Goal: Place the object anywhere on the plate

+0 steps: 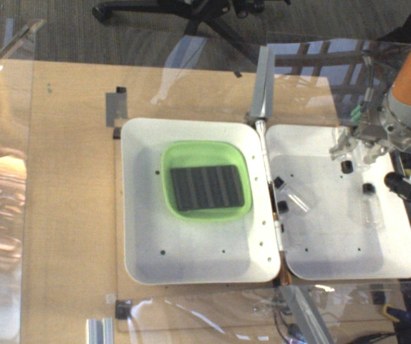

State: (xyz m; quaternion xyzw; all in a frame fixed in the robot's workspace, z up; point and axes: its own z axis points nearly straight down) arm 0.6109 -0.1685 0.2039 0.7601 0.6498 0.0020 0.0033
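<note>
My gripper hangs open over the right bin, at three o'clock from the green plate.

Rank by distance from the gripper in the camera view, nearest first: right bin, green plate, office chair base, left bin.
From the gripper, at the right bin's upper right:
1. right bin, directly under the gripper.
2. left bin, next to the right bin, on its left.
3. green plate, inside the left bin, towards its upper middle.
4. office chair base, on the floor beyond the bench, top of view.
</note>
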